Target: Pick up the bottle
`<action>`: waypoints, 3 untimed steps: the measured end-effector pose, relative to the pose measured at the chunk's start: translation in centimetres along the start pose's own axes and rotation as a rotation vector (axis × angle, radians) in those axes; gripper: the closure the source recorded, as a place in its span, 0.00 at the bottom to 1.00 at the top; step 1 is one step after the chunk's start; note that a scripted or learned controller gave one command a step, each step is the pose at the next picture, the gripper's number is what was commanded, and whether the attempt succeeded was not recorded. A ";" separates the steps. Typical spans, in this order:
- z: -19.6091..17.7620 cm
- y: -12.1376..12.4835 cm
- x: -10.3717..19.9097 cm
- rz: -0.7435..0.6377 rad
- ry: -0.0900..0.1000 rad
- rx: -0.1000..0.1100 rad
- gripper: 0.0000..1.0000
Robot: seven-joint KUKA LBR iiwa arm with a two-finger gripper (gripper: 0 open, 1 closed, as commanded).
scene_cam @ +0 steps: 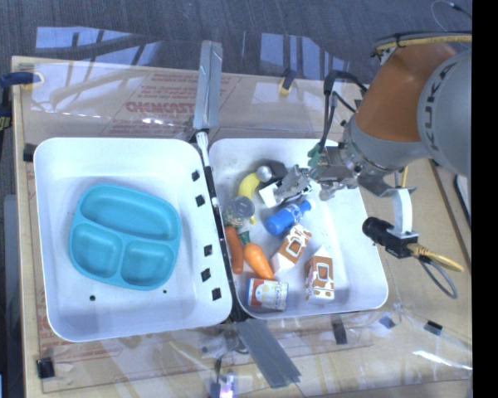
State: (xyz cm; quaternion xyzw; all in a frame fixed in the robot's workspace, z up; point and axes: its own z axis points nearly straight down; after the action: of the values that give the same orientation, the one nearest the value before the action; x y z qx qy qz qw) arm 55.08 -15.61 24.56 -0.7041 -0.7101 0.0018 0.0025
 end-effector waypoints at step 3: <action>14.6 3.9 -2.3 0.280 0.003 0.005 1.00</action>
State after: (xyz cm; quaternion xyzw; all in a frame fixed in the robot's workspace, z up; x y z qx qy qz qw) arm 58.95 -17.85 9.91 -0.7963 -0.6049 0.0031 0.0050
